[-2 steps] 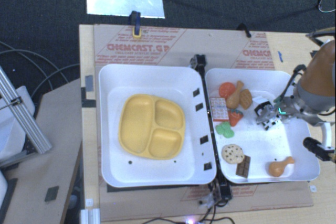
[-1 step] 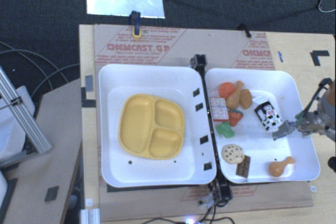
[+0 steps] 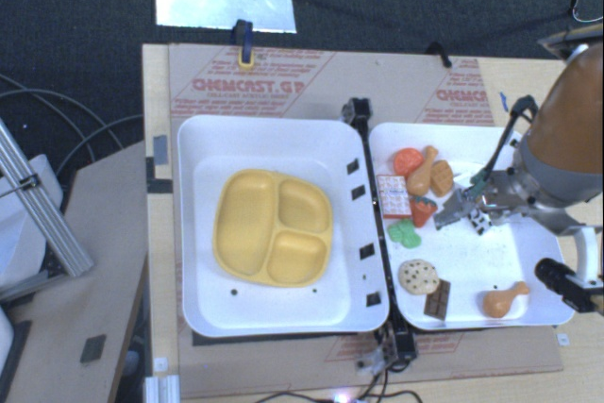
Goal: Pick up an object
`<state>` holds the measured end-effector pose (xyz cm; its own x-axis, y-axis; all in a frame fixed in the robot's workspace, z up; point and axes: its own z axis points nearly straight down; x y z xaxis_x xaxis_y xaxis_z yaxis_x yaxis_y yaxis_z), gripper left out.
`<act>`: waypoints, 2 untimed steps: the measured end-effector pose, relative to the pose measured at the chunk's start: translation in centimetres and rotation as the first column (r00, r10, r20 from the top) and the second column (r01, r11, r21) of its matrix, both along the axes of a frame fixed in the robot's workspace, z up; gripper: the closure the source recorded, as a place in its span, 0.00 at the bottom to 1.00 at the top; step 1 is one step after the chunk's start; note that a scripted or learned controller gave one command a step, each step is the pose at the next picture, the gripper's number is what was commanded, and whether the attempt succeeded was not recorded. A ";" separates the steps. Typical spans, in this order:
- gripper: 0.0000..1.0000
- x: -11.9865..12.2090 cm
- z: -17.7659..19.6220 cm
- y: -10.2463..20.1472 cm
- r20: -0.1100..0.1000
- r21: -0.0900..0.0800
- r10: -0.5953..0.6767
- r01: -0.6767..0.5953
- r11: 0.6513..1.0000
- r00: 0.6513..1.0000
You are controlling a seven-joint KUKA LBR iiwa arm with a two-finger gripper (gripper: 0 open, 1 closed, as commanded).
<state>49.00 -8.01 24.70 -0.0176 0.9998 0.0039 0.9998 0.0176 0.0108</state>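
The hand (image 3: 453, 210) hangs low in the right bin (image 3: 538, 293), its dark fingers pointing toward the cluster of toy food along that bin's left side; how far apart they stand cannot be told, and nothing can be seen held between them. The fingertips lie just beside a red piece (image 3: 422, 210), and a small white die (image 3: 480, 223) with black pips sits right under the wrist. Above the tips are an orange-red piece (image 3: 408, 160) and a tan drumstick (image 3: 429, 171), touching one another; a printed red-and-white card (image 3: 393, 195) lies against the bin's left wall, with a green piece (image 3: 404, 233) below it. Farther toward the front edge rest a chocolate-chip cookie (image 3: 416, 276), a dark brown bar (image 3: 437, 298) and a second drumstick (image 3: 504, 299), each near the front rim. The middle of the right bin, between the die and the front items, is bare white floor. The left bin (image 3: 203, 297) carries a yellow divided tray (image 3: 274, 226) near its centre, with bare floor all round it. Both bins sit on the bench (image 3: 283, 80), their inner rims touching.
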 end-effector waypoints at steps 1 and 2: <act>0.00 -0.7 -16.4 -6.9 -0.021 -0.005 -0.023 0.023 1.000 1.000; 0.00 5.5 -16.1 -13.0 -0.003 -0.010 -0.018 0.018 1.000 1.000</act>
